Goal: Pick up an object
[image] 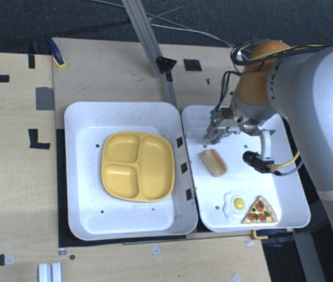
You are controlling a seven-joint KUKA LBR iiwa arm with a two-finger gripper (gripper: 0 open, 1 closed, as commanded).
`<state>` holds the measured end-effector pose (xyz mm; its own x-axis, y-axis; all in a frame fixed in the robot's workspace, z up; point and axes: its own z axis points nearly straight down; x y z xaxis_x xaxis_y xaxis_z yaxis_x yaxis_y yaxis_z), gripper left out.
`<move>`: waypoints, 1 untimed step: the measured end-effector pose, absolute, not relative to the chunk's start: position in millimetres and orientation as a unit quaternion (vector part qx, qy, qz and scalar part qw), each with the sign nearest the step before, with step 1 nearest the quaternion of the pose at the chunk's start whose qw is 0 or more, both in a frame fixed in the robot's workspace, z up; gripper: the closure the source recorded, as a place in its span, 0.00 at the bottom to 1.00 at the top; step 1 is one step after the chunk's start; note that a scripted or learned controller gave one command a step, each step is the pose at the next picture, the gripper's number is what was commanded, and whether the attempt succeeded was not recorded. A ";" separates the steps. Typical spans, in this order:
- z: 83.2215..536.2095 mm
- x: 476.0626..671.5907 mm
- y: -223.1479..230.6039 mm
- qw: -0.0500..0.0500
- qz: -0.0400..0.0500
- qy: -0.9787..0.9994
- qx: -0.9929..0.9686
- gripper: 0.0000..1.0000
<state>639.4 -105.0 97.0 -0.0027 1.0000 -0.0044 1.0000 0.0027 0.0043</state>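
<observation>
Tan and loaf-shaped, the bread roll (214, 162) lies in the right bin (295, 207), just near-side of our gripper (213, 135), which hangs low and holds nothing; we cannot tell its opening. We judge a descent from here may land far of the roll, nudging it away. Fried egg (235, 205) and pizza slice (260, 211) sit nearer.

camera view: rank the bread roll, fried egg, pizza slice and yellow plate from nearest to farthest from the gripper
From the gripper in the right bin:
1. Bread roll, just below it in the same bin.
2. Fried egg, lower in the right bin, near its front edge.
3. Pizza slice, beside the egg toward the front right corner.
4. Yellow plate, its middle over in the left bin.
</observation>
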 end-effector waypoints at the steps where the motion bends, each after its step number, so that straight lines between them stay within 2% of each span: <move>1: 155.5 647.9 -108.5 0.002 0.001 0.708 0.707 1.00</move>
